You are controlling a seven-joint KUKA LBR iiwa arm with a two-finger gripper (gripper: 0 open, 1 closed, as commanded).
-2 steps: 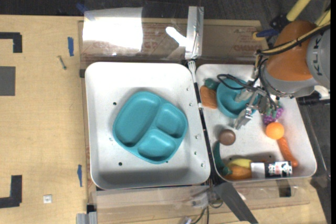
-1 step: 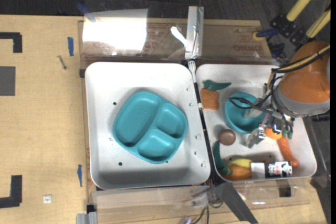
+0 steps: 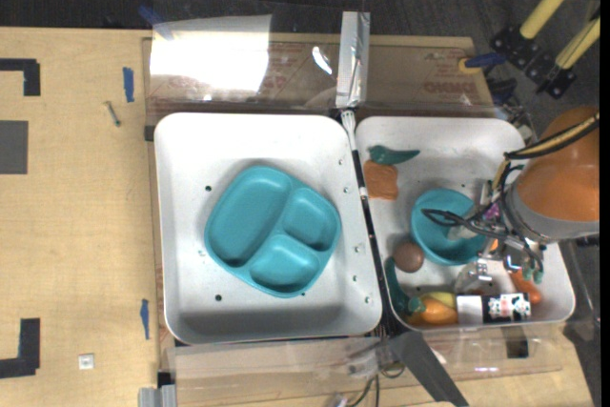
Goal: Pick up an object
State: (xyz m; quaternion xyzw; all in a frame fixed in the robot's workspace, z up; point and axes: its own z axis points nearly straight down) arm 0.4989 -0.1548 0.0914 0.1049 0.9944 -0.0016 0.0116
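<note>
1. Two shallow white bins sat side by side on the tabletop point(image 3: 67, 205), the left bin point(image 3: 181, 157) and the right bin point(image 3: 448, 133) parted by a thin central wall.
2. In the left bin lay a teal divided plate point(image 3: 274, 229) with three compartments, turned at a slant and roughly in the middle of the bin floor.
3. The right bin was crowded (most things gathered toward its near half): a teal bowl point(image 3: 443, 226) near the middle, a small brown ball point(image 3: 409, 256) just beside the bowl's lower-left rim, and an orange block point(image 3: 380, 182) against the central wall.
4. A small dark teal piece point(image 3: 392, 153) lay just above the orange block, near the far wall.
5. Along the near wall rested an orange-and-yellow toy point(image 3: 434, 307) with a green end, and beside it a white carton with black patches point(image 3: 496, 307); a small orange carrot-like piece point(image 3: 527, 286) lay close to the right of these.
6. The arm point(image 3: 562, 186), with its orange band, reached in from the right over the right bin.
7. The tool point(image 3: 488, 238) hung at the right edge of the teal bowl, among wires; how far apart it stood could not be told, and nothing was plainly held in it.
</note>
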